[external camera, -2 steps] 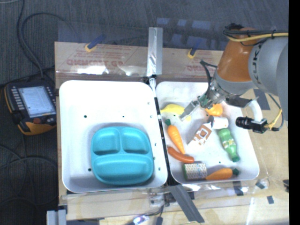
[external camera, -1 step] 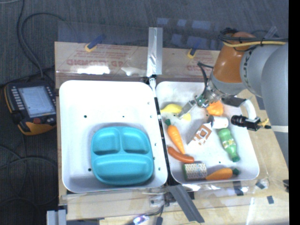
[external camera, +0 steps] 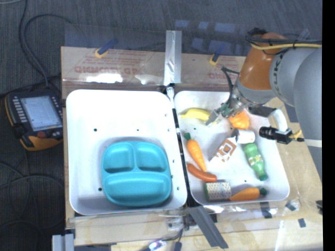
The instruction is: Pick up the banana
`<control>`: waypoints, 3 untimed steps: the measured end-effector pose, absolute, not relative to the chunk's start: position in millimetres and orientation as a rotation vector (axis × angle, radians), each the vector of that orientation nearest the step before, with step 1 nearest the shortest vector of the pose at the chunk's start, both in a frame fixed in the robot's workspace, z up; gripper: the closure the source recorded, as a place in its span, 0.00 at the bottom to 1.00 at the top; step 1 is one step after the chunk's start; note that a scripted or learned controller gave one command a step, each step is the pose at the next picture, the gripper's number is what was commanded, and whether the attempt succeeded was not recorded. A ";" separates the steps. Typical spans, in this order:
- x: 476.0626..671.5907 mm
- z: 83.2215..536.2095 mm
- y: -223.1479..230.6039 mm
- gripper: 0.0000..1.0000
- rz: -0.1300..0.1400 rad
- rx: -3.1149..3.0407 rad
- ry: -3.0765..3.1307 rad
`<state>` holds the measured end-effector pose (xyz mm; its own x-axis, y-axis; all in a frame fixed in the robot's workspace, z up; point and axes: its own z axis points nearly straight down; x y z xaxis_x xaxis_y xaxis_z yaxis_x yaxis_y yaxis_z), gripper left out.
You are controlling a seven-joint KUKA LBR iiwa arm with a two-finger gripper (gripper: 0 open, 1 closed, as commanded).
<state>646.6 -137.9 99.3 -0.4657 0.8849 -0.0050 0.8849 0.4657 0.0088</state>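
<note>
The yellow banana [external camera: 193, 114] lies in the far left part of the right bin [external camera: 282, 190], near the divider between the bins. The grey arm with its orange band comes down from the upper right, and its gripper [external camera: 218, 113] sits low in the bin right beside the banana's right end. From this angle the banana seems to rest on the bin floor. I cannot tell whether the gripper touches it.
Around the gripper lie an orange fruit [external camera: 240, 121], a small white-and-brown box [external camera: 225, 150], a green bottle [external camera: 255, 161], two carrots [external camera: 195, 153] [external camera: 248, 194], a red pepper [external camera: 201, 173] and a grey can [external camera: 217, 190]. The left bin [external camera: 84, 114] holds a blue divided tray [external camera: 137, 172].
</note>
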 end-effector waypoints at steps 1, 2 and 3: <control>664.1 88.0 -120.3 1.00 -0.032 2.014 2.430; 668.1 89.0 -120.9 0.00 -0.016 2.004 2.413; 668.2 189.9 -110.4 0.00 -0.007 2.117 2.322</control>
<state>668.2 -110.4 189.9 -0.0921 0.9957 -0.0030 0.9957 0.0920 -0.0035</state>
